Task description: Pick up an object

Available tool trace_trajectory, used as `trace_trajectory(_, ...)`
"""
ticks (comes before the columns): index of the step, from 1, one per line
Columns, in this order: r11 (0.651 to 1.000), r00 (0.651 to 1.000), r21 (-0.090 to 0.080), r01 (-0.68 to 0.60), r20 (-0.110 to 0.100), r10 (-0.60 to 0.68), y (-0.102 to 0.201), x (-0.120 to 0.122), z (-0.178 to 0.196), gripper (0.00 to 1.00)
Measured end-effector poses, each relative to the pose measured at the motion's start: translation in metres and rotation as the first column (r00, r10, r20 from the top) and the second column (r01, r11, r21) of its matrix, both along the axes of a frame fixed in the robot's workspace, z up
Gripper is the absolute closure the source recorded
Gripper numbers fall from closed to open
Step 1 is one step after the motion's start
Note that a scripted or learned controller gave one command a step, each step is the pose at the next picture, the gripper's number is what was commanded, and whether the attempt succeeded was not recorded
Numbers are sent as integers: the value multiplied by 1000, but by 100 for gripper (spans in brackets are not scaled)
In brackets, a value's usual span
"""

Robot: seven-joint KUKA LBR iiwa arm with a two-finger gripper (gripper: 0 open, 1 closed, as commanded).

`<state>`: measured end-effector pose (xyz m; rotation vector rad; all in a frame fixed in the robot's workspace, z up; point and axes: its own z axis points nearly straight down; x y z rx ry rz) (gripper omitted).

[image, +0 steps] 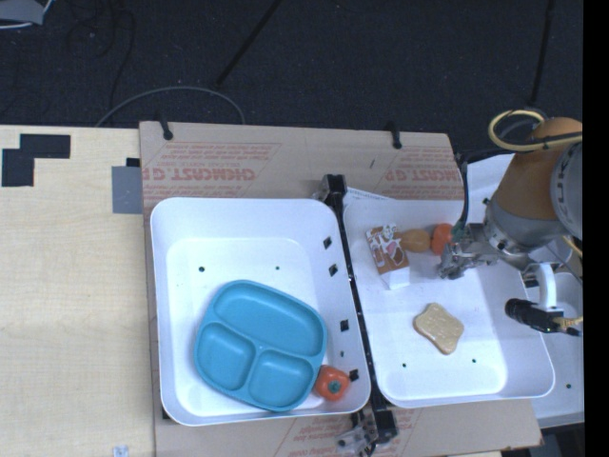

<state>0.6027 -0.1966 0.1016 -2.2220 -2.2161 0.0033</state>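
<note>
In the right bin point(476, 374) lie a tan slice of toast point(439, 328), a small white carton with red print point(387, 250), and a brown and orange piece point(426, 239) by the far wall. My gripper point(458, 262) hangs low over the right bin's far right part, just right of the orange piece and above the toast. Nothing shows between its fingers. The left bin point(190, 231) holds a blue divided plate point(260, 345) and a red-orange tomato-like toy point(331, 384) at its near right corner.
The grey arm with its orange band point(533, 174) comes in over the right bin's right rim. A black clip point(335, 190) sits on the ridge between the bins. Cardboard point(285, 160) lies under both bins, light wood bench point(67, 293) to the left.
</note>
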Motion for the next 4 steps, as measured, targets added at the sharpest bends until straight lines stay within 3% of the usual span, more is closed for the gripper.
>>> trace_trajectory(1, 1000, 1000, -2, 2, 6, -2, -4, -7, 59, 100)
trace_trajectory(3, 1000, 1000, -2, -5, 8, 5, 8, 7, 176, 100)
trace_trajectory(4, 1000, 1000, 1, -6, 0, 6, 50, -5, 167, 100)
